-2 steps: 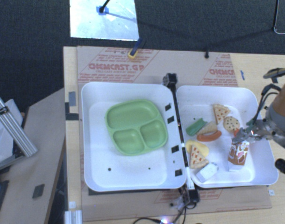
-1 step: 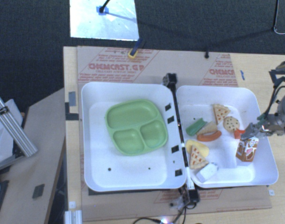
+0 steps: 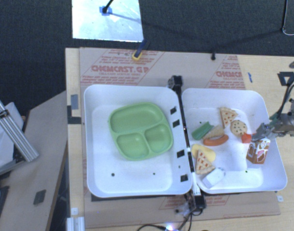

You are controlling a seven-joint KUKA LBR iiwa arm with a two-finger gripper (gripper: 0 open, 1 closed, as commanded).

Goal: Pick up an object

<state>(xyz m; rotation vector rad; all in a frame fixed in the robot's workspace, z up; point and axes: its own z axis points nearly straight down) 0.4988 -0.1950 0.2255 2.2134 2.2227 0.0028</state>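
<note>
The right bin [image 3: 262, 100] holds several toy foods. There is a pizza slice [image 3: 227, 115], a round cookie [image 3: 238, 127], a green piece [image 3: 202, 130], a sausage [image 3: 216, 140], a yellow cheese wedge [image 3: 207, 152], a second pizza slice [image 3: 203, 163] and a white block [image 3: 214, 177]. A small red piece [image 3: 246, 138] lies near the bin's right side. Beside it stands a brown carton [image 3: 258, 151]. My gripper [image 3: 261, 133] reaches in from the right and sits right over the carton's top, close to the red piece.
The left bin [image 3: 96, 129] holds a green divided plate [image 3: 140, 130]. A ridge with black clips [image 3: 180, 129] separates the bins. The grey arm [image 3: 287, 124] crosses the right bin's right wall. Cables run at the far right.
</note>
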